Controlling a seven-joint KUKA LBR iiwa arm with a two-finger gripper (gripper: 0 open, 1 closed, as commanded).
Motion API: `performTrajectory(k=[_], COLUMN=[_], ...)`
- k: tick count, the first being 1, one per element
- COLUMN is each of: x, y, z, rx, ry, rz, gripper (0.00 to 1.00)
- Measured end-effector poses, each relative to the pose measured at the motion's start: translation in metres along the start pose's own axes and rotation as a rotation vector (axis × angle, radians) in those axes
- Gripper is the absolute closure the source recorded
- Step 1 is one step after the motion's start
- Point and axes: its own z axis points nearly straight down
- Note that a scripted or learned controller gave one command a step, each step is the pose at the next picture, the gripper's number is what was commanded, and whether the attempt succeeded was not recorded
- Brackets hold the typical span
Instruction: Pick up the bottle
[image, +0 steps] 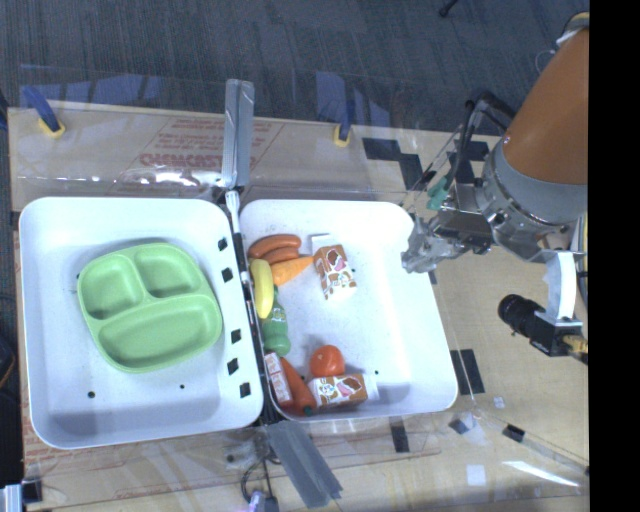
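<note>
Where the camera view takes in the room, a dark grey carpeted floor (300, 40) runs behind the far edge of the bench (520, 440). The bench top is pale wood-coloured board under a clear glossy sheet, with short black tape marks on its right part and blue clips (42, 112) at its far edge. A grey metal bar (239, 135) stands at the far edge where the two bins meet.

The left bin (50, 400) carries a green divided plate (150, 305), which lies flat near the bin's middle. The right bin (400, 340) holds the small goods, most of them along its left wall.

The arm (540, 150), grey with its orange band, comes in over the bench's right edge. The gripper (414, 260) hangs at the right bin's right rim, toward the far corner, well apart from all contents. Whether it is parted or closed cannot be told.

The bottle (283, 384), red with a pale label, lies on its side in the near left corner of the right bin, against the left wall. Just beside it lie a printed carton (340, 390) and a red tomato (327, 359).

Along the left wall, from the far edge, lie a sausage (275, 245), a carrot (291, 269), a banana (262, 288) and a small green item (275, 328). A second carton (335, 271) lies right of the carrot.
</note>
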Motion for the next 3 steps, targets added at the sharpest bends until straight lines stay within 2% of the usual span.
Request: performTrajectory(k=[1,2,3], x=[0.000,0.001,0.014], y=[0.000,0.001,0.018], z=[0.000,-0.010,0.020], rx=[0.000,0.001,0.002], ry=[0.000,-0.001,0.001], rz=[-0.001,-0.009,-0.389], gripper=[0.00,1.00,1.00])
